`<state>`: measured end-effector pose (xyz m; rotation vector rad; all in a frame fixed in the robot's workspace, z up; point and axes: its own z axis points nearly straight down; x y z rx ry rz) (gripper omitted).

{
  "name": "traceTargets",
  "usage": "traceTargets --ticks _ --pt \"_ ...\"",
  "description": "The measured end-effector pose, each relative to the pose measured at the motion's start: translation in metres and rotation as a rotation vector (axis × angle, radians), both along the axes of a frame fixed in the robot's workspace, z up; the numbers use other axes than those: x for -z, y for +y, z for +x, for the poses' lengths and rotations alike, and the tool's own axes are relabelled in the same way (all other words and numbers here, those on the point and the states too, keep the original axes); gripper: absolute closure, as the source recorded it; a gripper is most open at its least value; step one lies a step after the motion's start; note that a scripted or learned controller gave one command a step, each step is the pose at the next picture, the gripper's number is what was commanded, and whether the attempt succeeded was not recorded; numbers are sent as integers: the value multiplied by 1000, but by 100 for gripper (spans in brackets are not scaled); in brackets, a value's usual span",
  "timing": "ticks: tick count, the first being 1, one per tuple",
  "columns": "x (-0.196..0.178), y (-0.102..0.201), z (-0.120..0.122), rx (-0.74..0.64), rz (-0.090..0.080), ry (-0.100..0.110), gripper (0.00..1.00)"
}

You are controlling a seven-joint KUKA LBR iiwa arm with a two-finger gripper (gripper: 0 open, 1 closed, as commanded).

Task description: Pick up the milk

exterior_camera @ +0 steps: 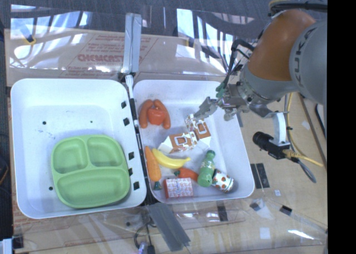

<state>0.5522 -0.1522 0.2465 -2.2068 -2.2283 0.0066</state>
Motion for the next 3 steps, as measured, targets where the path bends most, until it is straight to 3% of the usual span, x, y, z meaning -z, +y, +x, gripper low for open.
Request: traceTargets --ticks 1,2,3 --pt "131 -5 38 246 -4 -14 0" --pt "120 -7 41 242 -8 -18 100" --pt "30 26 89 -120 -1 -5 100"
